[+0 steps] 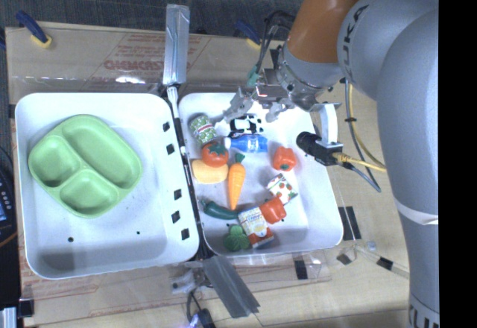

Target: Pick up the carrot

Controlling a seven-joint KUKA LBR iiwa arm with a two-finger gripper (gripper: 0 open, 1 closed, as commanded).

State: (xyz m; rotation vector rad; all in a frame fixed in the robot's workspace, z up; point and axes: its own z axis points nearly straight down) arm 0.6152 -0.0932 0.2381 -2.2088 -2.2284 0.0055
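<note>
The orange carrot (235, 182) with a green top lies in the middle of the right bin (325, 209), its tip pointing toward the front. My gripper (258, 107) hovers over the back of that bin, well behind the carrot. Its fingers (240, 104) are spread open with nothing between them. A black-and-white toy (247, 125) and a blue bottle (250, 143) lie between the gripper and the carrot.
Crowded around the carrot are a tomato (215, 154), a yellow piece (209, 171), a green vegetable (218, 208), an orange pepper (283, 159), small cartons (281, 186) and a can (201, 127). The left bin (45, 252) holds a green divided plate (84, 164).
</note>
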